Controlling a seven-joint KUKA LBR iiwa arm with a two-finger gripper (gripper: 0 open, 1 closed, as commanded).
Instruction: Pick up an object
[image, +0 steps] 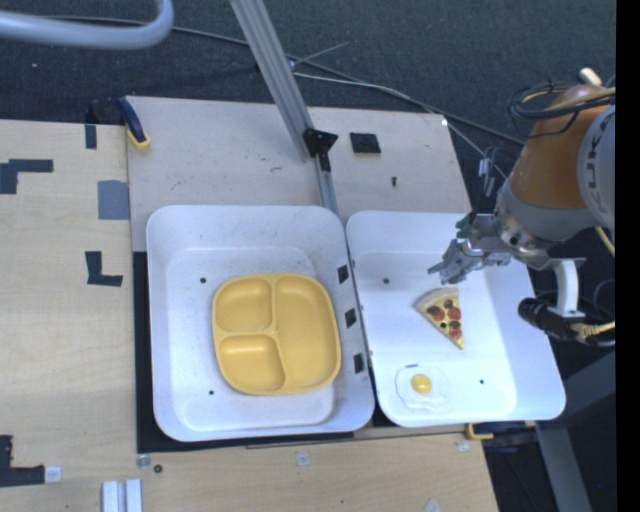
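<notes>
Bench (60, 300) first, at nine o'clock on my screen: pale wood with dark tape patches, and I can read no writing or label anywhere on it. Next comes the left bin (175, 250), where a yellow divided plate (275, 333) with three compartments lies flat near its middle. Past the bins' shared edge is the right bin (505, 340). A toy pizza slice (445, 315) lies near its center, tip pointing toward five o'clock, and a toy fried egg (421, 387) sits at six o'clock from the slice, well apart from it. My gripper (462, 260) hangs just beside the slice's crust at one o'clock, nothing between its fingers; how wide they stand I cannot tell. The arm (565, 160) enters from three o'clock.
</notes>
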